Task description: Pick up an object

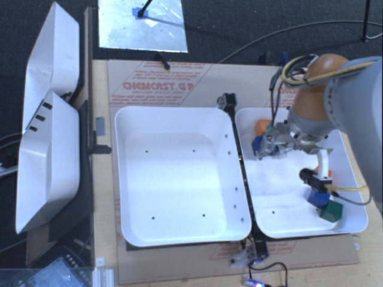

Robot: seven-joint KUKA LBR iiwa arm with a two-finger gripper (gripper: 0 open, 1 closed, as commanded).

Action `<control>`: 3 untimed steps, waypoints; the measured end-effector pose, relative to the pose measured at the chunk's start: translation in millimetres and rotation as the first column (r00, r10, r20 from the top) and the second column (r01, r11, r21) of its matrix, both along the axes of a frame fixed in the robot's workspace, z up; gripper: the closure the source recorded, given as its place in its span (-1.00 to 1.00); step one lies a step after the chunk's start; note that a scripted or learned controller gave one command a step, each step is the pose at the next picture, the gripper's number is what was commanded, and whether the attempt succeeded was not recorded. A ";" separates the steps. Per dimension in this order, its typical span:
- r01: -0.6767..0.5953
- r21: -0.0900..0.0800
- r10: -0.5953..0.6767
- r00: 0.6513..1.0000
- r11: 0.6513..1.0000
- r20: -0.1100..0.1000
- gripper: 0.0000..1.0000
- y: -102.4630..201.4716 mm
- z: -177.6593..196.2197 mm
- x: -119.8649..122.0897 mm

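**Arm low over the right bin**

The grey arm (350, 94) reaches over the right bin (281, 220); the left bin (179, 220) sits beside it. The gripper (272, 148) hangs by an orange ball (261, 126) and blue object (258, 144); its grip state I cannot tell. Near the front corner lie a blue block (318, 197) and green block (331, 211).

To the left of the gripper (276, 148), past a black divider strip (244, 178), a white bin (179, 184) is set side by side with the second bin (281, 202), which lies beneath the gripper. Both are borne on a brown sheet printed "CHEMCAST GP" (158, 84). Farther up and left of the gripper, a shiny metal plate (128, 23) is laid on dark carpet (251, 11), and two tilted white trays (51, 142) are propped well off to its left.
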State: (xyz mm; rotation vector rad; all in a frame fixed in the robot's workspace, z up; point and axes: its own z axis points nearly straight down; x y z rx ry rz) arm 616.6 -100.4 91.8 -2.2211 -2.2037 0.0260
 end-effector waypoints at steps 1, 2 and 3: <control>-0.012 0.003 0.012 0.999 1.000 0.035 1.00 49.0 198.9 11.8; -0.009 0.003 0.009 1.000 1.000 0.022 -1.00 47.4 191.6 9.9; -0.007 0.003 0.007 1.000 1.000 0.013 -1.00 35.1 89.8 19.6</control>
